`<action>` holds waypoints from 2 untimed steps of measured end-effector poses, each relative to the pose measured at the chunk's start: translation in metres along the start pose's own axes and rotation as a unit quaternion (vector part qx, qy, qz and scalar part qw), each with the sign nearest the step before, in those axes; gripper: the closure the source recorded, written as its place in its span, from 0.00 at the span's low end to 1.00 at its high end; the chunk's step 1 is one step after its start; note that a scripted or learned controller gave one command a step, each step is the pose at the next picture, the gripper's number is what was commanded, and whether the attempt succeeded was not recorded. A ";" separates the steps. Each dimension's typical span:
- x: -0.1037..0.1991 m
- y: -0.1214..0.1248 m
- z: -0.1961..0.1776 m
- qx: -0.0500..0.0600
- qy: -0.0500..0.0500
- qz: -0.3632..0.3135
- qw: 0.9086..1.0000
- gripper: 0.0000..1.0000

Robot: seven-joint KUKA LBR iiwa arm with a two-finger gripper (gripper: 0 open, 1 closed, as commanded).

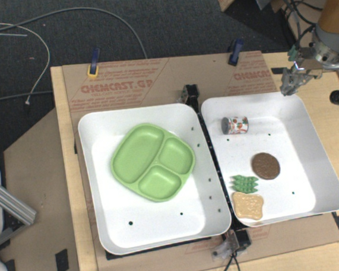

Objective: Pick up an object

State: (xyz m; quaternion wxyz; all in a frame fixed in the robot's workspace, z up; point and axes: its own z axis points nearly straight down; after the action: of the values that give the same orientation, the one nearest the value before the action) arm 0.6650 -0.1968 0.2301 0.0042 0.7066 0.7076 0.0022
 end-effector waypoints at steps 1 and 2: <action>0.000 0.001 -0.002 0.003 0.001 0.000 1.000 1.00; 0.043 -0.014 0.004 0.006 0.002 -0.001 1.000 1.00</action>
State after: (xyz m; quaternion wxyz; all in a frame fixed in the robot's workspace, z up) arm 0.6511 -0.1535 0.2262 -0.0016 0.7058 0.7084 -0.0002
